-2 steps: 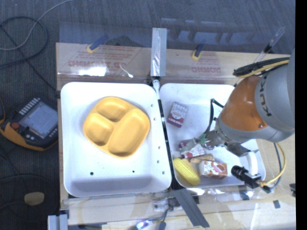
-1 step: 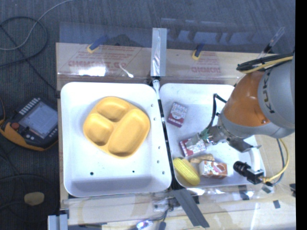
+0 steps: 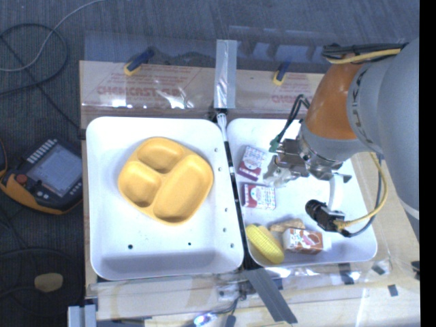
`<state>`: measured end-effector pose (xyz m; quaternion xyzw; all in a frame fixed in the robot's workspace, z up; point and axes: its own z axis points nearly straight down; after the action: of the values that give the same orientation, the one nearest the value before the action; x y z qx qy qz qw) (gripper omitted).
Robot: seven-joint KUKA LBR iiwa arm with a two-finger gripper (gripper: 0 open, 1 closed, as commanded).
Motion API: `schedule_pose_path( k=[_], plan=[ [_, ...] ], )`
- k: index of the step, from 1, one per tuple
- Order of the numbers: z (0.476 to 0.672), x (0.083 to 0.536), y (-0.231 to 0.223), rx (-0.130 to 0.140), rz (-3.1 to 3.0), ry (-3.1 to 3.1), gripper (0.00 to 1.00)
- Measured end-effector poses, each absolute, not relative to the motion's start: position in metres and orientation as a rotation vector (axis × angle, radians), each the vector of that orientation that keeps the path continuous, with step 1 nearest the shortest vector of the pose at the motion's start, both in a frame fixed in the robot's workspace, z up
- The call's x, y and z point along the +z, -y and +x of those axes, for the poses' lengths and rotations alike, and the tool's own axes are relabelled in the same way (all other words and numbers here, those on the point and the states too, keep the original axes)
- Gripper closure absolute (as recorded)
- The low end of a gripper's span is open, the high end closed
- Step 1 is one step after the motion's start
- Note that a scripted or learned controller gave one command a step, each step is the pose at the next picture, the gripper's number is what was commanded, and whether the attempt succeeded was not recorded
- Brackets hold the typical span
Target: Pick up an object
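Note:
My gripper [image 3: 278, 171] hangs low over the right bin [image 3: 361, 210], near its middle, under the grey wrist with the orange band. Just left of it lies a small pink and white packet [image 3: 253, 161]. A red and white packet [image 3: 259, 196] lies right below the gripper. At the bin's front sit a yellow corn cob [image 3: 264, 244] and an orange-brown pouch [image 3: 302, 240], with a tan piece [image 3: 289, 225] behind them. I see nothing held in the gripper.
The left bin [image 3: 109, 244] holds a large yellow divided plate [image 3: 165, 178]. A raised divider [image 3: 231, 182] separates the two bins. A black cable end [image 3: 321, 213] dangles from the wrist over the right bin. A pendant lies on the floor at left [image 3: 42, 176].

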<state>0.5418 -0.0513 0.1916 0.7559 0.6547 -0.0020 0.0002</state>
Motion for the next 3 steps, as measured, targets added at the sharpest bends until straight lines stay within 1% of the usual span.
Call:
schedule_pose_path(
  k=[1, 2, 3],
  plan=[
    [0.542, 0.204, 0.034, -0.006, 2.203, -2.237, 1.0],
    [0.542, 0.204, 0.034, -0.006, 2.202, -2.238, 0.0],
    [0.526, 0.183, 0.083, -0.007, 2.237, -2.205, 0.0]
  ],
)
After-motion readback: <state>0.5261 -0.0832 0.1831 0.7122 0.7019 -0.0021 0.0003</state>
